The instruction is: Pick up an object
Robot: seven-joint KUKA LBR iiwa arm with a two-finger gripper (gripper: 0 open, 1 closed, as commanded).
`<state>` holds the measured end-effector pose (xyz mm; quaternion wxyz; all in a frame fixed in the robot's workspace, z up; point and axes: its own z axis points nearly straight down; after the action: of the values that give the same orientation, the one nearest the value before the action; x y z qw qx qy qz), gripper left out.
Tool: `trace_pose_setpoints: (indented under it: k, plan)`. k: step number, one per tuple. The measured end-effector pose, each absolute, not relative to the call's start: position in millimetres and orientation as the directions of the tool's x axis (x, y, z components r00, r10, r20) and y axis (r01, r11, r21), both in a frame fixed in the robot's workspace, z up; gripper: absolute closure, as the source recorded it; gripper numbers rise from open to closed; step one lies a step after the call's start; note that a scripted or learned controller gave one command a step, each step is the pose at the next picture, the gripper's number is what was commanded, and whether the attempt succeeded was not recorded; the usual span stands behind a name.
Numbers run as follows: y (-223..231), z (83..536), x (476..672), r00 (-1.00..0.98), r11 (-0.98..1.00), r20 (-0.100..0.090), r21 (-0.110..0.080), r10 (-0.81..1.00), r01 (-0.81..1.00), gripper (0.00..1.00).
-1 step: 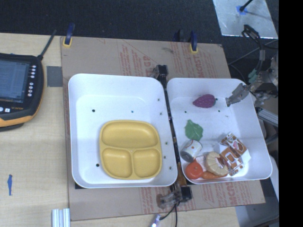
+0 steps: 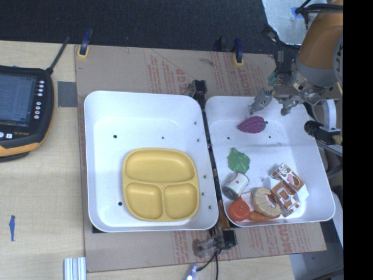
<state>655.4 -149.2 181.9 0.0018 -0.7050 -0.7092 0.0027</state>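
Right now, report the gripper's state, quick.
Gripper: open, holding nothing, above the far edge of the right bin, just beyond the purple object.

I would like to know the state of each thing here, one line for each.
claw: open, holding nothing, above the far edge of the right bin
purple piece: lying free in the right bin
green piece: lying flat
small can: tipped on its side
yellow tray: upright in the left bin

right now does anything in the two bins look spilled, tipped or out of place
Nothing looks spilled or damaged. The small white-and-grey can lies on its side in the right white bin, crowded among the toy foods at its near end. The yellow divided plate sits flat in the left bin.
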Motion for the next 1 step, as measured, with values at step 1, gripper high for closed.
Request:
trace_pose_setpoints:
  k: [1]
  plan:
    - [-145.1, 90.9, 655.6, -0.008, 0.008, -0.001, -0.006, 1.0, 1.0, 0.0]
